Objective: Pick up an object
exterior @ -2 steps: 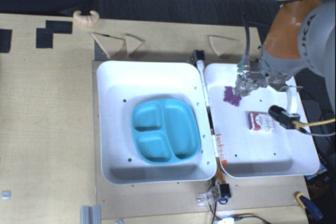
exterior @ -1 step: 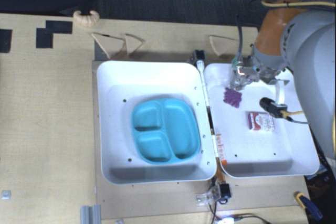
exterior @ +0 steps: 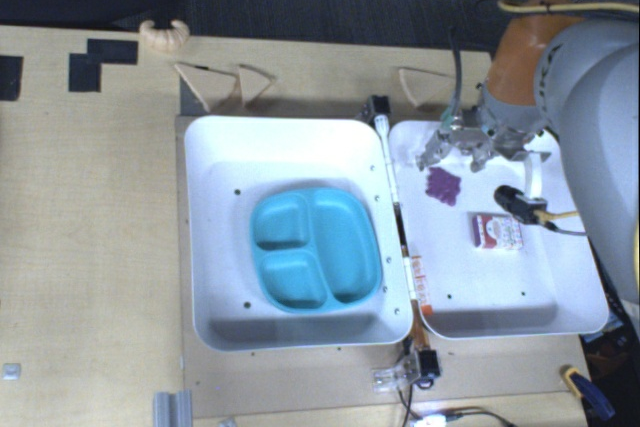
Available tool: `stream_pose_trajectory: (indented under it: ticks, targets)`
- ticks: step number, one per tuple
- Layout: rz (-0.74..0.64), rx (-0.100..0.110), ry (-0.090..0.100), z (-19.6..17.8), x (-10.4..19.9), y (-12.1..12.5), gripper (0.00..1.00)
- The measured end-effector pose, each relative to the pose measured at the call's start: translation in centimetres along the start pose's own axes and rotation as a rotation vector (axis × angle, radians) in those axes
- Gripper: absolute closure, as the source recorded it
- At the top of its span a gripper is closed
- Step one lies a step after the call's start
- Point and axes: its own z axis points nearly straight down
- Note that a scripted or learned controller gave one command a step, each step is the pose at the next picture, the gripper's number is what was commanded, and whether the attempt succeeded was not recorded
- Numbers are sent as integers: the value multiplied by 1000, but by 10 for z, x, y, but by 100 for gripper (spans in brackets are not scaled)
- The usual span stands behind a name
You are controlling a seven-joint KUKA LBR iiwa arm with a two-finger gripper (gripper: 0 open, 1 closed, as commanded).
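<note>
fingers (exterior: 462, 152) hang spread apart, holding nothing, low in the right bin (exterior: 500, 310). purple object (exterior: 443, 185) lies just below them, apart; red-white packet (exterior: 497, 232) farther off. nothing is picked yet: descent, closing and lifting remain, by my judgement.

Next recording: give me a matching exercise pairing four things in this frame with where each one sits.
Things:
1. blue divided plate
2. purple object
3. small red-and-white packet
4. gripper

Places:
A. right bin, nearer the front than the purple object
B. over the right bin's back part
C. middle of the left bin
D. right bin floor, just in front of the gripper

Pairs: 1-C, 2-D, 3-A, 4-B
</note>
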Motion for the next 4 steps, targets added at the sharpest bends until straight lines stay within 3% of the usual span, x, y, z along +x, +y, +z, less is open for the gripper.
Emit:
stream_pose_trajectory:
  ticks: [1, 2, 3, 4]
  targets:
    - [-5, -5, -1, -12, 0, 2, 100]
    - [-6, -4, -1, -11, 1, 1, 0]
    - [3, -2, 0, 12, 6, -50, 0]
    - [1, -8, 0, -1, 6, -48, 100]
